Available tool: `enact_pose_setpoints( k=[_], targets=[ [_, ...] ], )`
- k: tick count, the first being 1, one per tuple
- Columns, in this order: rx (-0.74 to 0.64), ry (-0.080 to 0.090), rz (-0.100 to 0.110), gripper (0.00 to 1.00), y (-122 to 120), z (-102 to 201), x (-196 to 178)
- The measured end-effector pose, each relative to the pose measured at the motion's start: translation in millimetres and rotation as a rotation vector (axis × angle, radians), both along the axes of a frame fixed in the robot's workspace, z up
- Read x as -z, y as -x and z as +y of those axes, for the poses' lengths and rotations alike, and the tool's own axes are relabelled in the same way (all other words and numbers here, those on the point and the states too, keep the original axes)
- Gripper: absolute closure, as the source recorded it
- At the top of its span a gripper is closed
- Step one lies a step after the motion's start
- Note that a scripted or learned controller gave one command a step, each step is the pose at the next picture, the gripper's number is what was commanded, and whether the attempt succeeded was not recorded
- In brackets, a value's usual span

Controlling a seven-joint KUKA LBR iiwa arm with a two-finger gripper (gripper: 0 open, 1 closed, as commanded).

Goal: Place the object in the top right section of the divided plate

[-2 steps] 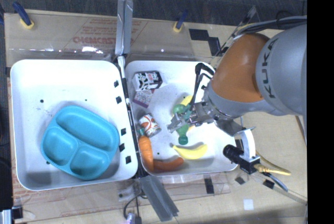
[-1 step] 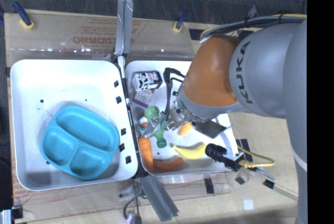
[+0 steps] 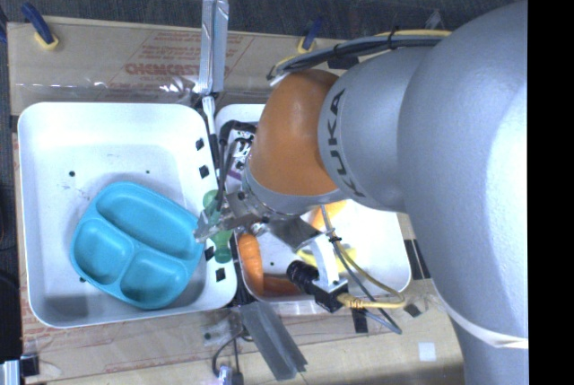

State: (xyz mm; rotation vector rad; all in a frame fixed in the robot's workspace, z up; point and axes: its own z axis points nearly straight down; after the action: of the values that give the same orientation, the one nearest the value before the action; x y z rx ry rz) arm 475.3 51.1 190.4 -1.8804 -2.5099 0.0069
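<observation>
The big grey arm (image 3: 430, 123) reaches in from the right and bends over the right bin (image 3: 395, 240), its orange band (image 3: 291, 136) hanging above the wall between the two bins. The blue divided plate (image 3: 134, 244) lies in the left bin (image 3: 99, 141), tilted toward the bin's lower right corner, with one long section along its upper edge and two smaller ones below it, all three bare. The gripper (image 3: 215, 222) sits low at the divider, right at the plate's right rim, and something small and green (image 3: 210, 200) shows beside its tip; whether the fingers are open, closed or holding that green bit, I cannot tell, since the wrist covers them. Just under the wrist in the right bin lies an orange carrot-like thing (image 3: 250, 256), and a yellow piece (image 3: 334, 213) peeks out beside the arm. A black cable fitting (image 3: 309, 282) trails off the wrist toward the bin's near edge.
</observation>
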Motion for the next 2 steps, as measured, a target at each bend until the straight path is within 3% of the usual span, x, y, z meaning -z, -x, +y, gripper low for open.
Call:
enact_pose_setpoints(
  k=[1, 2],
  targets=[
    [-0.229, -0.001, -0.005, 1.0, -44, 76, -19],
    [-0.591, -0.002, 0.0, 1.0, -33, 92, 33]
  ],
)
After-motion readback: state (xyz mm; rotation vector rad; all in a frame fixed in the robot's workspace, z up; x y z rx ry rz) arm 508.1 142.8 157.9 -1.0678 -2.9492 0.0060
